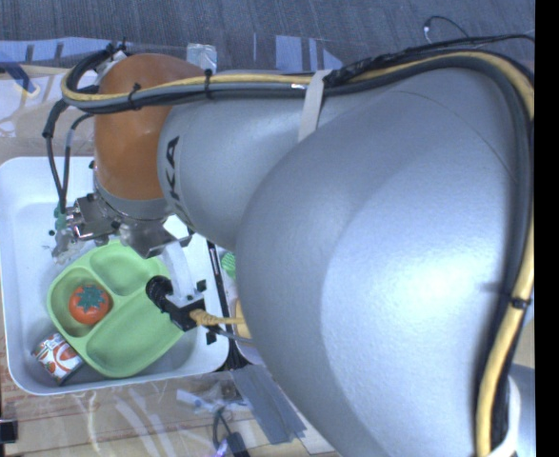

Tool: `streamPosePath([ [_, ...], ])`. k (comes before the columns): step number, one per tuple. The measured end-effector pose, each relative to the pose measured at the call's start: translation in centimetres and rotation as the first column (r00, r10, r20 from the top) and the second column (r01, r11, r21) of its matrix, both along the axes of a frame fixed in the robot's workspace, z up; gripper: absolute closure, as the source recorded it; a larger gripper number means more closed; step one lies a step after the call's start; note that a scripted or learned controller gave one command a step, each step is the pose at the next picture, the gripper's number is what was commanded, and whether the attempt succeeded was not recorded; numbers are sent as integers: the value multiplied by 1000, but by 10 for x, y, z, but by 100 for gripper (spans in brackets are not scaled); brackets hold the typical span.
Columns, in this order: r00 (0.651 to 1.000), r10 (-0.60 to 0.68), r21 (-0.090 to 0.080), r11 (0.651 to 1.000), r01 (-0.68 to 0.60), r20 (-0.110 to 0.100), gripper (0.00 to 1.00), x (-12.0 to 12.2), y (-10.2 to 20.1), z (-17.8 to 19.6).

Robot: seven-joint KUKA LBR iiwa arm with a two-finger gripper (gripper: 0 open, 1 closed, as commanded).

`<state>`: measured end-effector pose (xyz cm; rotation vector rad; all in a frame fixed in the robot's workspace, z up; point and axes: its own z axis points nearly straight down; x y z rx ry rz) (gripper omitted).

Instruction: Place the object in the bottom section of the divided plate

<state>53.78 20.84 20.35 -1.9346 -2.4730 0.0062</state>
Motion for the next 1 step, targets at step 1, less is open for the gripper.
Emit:
streamPosePath([
  [1, 985, 175, 1, 985, -175, -3, 0, -44, 1, -5],
])
